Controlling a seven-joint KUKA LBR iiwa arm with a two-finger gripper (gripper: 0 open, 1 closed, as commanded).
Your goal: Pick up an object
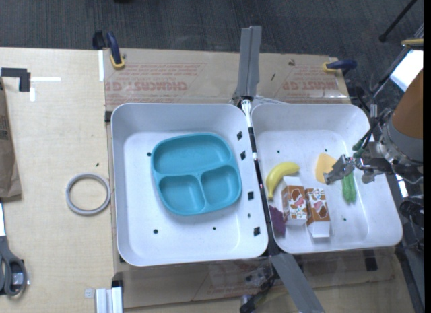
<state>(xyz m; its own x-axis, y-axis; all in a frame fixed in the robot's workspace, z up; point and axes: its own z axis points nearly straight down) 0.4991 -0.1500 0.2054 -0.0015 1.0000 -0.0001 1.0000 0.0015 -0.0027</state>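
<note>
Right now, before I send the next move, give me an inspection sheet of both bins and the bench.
Surface: wooden bench; left bin and right bin side by side.
Job's things: right bin holds banana, yellow piece, green item, two small cartons, purple item.
Clutter: blue divided tray in left bin; tape ring and scissors on bench.
Grippers: gripper low over right bin, near yellow piece.
Cables: nothing seen.
Surroundings: clamps at the bench's far edge.

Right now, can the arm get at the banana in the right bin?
Probably yes. The banana lies uncovered in the right bin, with the gripper hovering close beside it; only the small cartons crowd its lower side.
</note>
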